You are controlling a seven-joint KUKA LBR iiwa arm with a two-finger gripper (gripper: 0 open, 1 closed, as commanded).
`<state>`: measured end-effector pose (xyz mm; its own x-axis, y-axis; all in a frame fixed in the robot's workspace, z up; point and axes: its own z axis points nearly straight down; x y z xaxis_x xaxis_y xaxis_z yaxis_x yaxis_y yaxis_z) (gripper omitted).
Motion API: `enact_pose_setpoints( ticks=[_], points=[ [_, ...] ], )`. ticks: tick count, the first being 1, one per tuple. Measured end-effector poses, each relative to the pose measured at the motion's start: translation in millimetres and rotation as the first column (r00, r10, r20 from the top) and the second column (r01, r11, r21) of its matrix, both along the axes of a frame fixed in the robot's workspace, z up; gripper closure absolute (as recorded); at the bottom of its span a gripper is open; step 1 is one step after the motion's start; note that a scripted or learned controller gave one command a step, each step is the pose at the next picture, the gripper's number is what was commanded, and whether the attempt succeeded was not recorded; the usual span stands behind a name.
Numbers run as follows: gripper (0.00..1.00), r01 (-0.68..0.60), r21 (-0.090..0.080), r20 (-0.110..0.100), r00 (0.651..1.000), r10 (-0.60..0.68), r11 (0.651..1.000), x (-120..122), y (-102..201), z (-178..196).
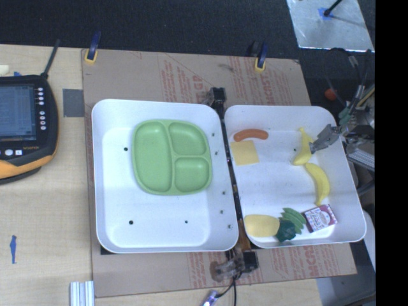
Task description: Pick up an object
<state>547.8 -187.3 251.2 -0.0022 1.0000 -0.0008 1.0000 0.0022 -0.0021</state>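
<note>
The right bin (271, 187) holds several toy foods. A red-brown sausage (250, 134) and a pale yellow cheese slice (245, 152) lie at its far left. A banana (319, 181) rests near the right wall, with a small yellow piece (302, 154) just above it. Along the near wall sit a yellow rounded item (262, 225), a green vegetable (291, 223) and a pink-and-white carton (320, 218). My gripper (320, 140) reaches in over the right rim, its tip right beside the small yellow piece. Nothing is visibly held.
The left bin (103, 171) bears a green divided plate (172, 157). A teach pendant (22, 126) lies on the bench at far left. Clamps (93, 48) hold the cardboard sheet under the bins. The arm's body crowds the right edge.
</note>
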Motion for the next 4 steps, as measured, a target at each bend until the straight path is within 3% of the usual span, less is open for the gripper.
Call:
enact_pose_setpoints(
  ticks=[1,2,3,4],
  points=[
    [0.0,-0.002,0.001,-0.003,1.0,0.002,1.0,-66,-22,-103],
    [0.0,-0.003,0.0,-0.002,1.0,0.003,1.0,-23,-24,-160],
    [1.0,-0.006,-0.003,-0.001,1.0,0.006,1.0,-23,-26,-150],
    [1.0,-0.005,0.001,-0.003,1.0,0.005,1.0,-28,62,-160]
  ],
)
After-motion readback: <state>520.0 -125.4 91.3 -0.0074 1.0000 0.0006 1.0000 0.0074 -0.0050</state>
